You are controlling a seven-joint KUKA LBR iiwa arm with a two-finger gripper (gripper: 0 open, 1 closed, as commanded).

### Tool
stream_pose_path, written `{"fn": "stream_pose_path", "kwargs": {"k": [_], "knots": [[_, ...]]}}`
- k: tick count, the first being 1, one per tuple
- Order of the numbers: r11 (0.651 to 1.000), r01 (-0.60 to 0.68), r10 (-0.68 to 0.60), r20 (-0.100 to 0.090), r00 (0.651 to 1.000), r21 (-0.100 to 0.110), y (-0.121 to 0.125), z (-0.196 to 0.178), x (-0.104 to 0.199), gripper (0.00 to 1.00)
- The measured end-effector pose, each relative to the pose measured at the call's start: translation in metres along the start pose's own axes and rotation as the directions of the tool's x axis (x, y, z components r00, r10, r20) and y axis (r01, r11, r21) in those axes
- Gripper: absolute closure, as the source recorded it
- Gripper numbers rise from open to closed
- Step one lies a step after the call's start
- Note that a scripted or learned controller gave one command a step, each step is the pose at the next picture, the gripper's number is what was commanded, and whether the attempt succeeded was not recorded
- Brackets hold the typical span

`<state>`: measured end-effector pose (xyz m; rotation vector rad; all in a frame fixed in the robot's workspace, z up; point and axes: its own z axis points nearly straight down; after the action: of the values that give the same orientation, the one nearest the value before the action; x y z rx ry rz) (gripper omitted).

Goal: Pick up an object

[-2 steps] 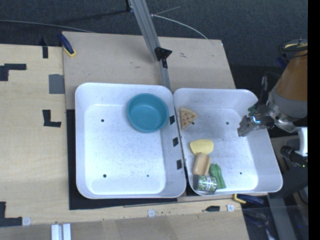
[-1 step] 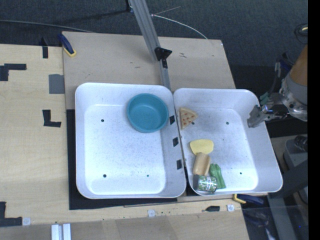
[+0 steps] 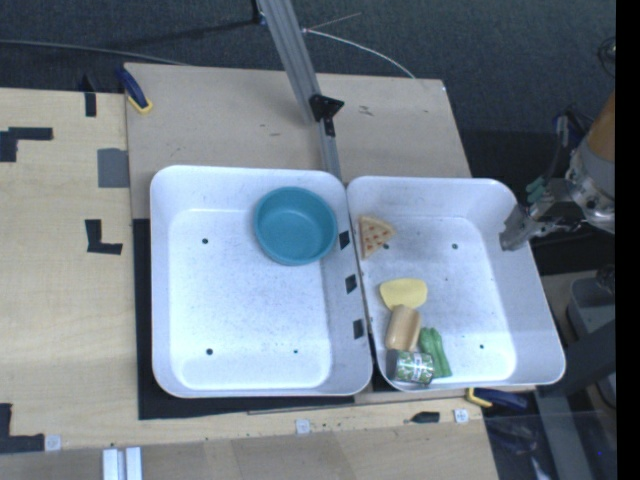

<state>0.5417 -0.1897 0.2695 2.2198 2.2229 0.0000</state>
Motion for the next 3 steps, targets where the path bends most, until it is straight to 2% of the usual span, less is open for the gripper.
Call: {"fn": "stream_pose_path", "kwargs": {"k": [1, 3], "knots": [[1.000, 0.003, -0.003, -0.001, 1.000, 0.003, -0.002, 0.016, 0.046, 1.00], [1.000, 0.007, -0.007, -0.002, 1.000, 0.002, -0.002, 0.013, 0.153, 1.00]]}}
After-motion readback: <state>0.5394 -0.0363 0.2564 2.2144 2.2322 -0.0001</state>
